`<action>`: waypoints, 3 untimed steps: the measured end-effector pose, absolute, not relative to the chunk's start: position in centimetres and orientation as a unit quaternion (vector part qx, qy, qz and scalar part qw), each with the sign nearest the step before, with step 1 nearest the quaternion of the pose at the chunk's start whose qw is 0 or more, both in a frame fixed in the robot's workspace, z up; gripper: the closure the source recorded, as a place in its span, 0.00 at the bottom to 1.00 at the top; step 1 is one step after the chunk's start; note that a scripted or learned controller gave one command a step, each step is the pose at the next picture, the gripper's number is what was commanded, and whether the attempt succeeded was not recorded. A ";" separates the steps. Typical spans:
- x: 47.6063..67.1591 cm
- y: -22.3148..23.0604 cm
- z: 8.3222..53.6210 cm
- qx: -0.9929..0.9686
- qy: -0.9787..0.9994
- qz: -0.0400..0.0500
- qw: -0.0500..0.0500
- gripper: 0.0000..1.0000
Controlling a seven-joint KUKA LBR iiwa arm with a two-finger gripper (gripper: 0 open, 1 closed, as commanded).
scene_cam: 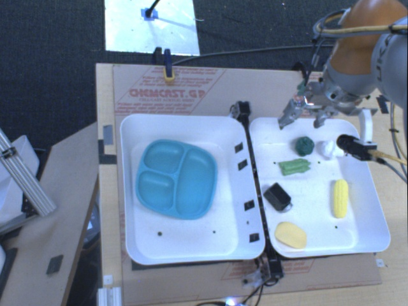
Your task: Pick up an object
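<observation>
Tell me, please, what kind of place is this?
Probably a robot test bench in a lab: a robot arm reaches over two white bins on a cardboard-covered bench, one bin holding toy food such as a corn cob.

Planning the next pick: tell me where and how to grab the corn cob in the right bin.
Grip the corn cob across its narrow middle, coming straight down from above. It lies flat, lengthwise up-down in view, with open floor either side, so the tool probably fits best closing left-right.
</observation>
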State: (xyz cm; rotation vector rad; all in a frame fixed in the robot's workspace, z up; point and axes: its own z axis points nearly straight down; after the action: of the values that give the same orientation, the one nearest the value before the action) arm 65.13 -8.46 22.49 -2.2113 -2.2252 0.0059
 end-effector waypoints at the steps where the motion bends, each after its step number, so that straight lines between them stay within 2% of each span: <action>1: 65.9 -8.5 16.2 -0.706 -0.708 0.002 0.003 0.00; 2: 66.4 -8.5 9.8 -0.705 -0.709 0.002 0.003 0.00; 3: 66.6 -8.5 11.0 -0.704 -0.710 0.001 0.002 1.00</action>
State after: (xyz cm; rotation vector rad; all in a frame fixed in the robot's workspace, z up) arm 66.57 -8.50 11.02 -2.2099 -2.2280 0.0037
